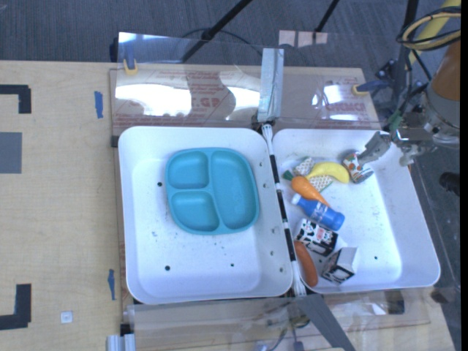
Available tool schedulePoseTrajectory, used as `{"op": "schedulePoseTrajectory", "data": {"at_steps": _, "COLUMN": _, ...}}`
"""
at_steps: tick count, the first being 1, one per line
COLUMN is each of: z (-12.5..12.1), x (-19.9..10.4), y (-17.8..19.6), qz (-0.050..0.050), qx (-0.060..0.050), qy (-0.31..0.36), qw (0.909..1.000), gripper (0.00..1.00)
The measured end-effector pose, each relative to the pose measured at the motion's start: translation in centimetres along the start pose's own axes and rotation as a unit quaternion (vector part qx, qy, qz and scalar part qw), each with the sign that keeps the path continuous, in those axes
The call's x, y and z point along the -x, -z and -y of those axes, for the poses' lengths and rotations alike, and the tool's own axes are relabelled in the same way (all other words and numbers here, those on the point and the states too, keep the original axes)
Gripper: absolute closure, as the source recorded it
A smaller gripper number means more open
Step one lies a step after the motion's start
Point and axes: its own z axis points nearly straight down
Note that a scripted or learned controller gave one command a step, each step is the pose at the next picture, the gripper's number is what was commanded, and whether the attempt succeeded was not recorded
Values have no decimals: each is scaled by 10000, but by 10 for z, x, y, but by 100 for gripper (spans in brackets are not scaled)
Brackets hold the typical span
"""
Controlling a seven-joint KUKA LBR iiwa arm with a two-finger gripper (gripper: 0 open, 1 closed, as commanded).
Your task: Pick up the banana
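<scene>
Banana (330, 172) is lying in the right bin (409, 232), just left of the end effector (360, 168), which is reaching in; whether its grip is released or clenched, I cannot tell.

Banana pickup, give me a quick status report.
Gripper low in the right bin, just right of the banana. Banana lying free near the back wall. Carrot and blue bottle crowd its front.

iiwa arm: grey body, orange band above wrist
Yellow cable loop up top; pale grey metal end effector (374, 149), dark fittings at the wrist.
</scene>
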Motion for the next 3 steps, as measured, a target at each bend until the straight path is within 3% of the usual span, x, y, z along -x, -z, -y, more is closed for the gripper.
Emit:
{"op": "schedulePoseTrajectory", "data": {"at_steps": 2, "z": 0, "x": 0, "y": 0, "qz": 0, "qx": 0, "qy": 0, "qw": 10000, "gripper": 0}}
{"op": "schedulePoseTrajectory", "data": {"at_steps": 3, "z": -37, "x": 22, "y": -118, "qz": -1, "qx": -4, "qy": 141, "qw": 9999, "gripper": 0}}
